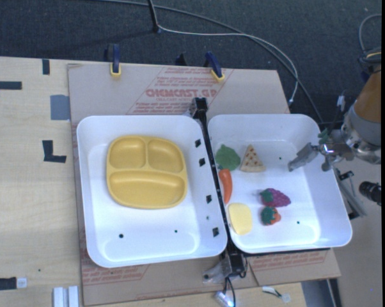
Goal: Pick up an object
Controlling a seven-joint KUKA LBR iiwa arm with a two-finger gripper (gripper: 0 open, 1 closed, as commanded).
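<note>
In the right bin [320, 235], the carrot [226, 184] lies lengthwise (end effector [301, 158] state unclear).

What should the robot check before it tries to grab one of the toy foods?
1. Toys within the right white bin: ok, purple grapes toy, triangular pizza-slice toy, orange carrot toy and yellow oval toy all lie inside.
2. Gripper over that bin: ok, near its right edge.
3. Gripper above a toy: not ok, it sits right of the pizza slice.
4. Finger opening: cannot tell.
5. Grapes apart from neighbours: not ok, a small green-and-red toy lies very close.
</note>
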